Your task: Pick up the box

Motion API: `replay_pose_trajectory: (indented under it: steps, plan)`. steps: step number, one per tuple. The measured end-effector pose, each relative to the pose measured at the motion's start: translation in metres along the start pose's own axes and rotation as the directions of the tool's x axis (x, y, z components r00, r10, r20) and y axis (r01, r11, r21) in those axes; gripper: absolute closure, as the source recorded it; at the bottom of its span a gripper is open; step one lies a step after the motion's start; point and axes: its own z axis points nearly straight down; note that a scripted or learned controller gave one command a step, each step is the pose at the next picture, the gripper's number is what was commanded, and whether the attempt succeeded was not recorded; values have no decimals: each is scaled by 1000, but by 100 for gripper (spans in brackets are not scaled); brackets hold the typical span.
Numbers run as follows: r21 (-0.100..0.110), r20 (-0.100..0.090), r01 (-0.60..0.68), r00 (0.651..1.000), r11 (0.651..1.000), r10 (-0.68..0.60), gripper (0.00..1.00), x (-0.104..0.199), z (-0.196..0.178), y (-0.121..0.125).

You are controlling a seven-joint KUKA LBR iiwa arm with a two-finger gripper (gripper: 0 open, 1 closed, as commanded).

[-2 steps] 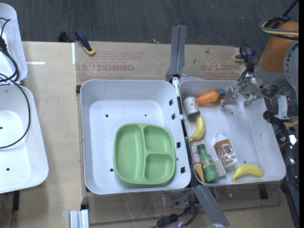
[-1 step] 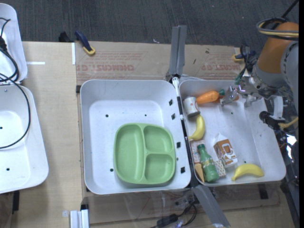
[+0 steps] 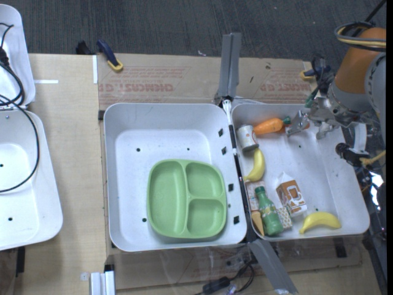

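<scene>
Banana (image 3: pixel 320 221) at rim, box (image 3: pixel 291 197) beside

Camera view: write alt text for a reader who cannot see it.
A grey arm's gripper hovers by a carrot at the far end of the right bin, away from the box, which lies between a green bottle and a banana. The left bin holds a green tray.

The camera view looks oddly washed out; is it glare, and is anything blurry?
Camera view: even overhead light, soft shadows; the white bins' walls look bright without harsh glare; the box has softly blurred print; the gripper is small and hard to read.
</scene>
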Motion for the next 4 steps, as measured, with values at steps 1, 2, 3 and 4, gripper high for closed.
replay_pose_trajectory:
  steps: [1, 2, 3, 4]
  plan:
    - [-6, 7, 0, 1000, 1000, 0, 100, -2, -10, 1]
    - [-5, 5, 1, 1000, 1000, -1, 0, -1, -9, 1]
    - [-8, 12, 133, 991, 991, -133, 0, 83, 2, -46]
    - [-10, 12, -14, 1000, 1000, 14, 0, 104, -226, -56]
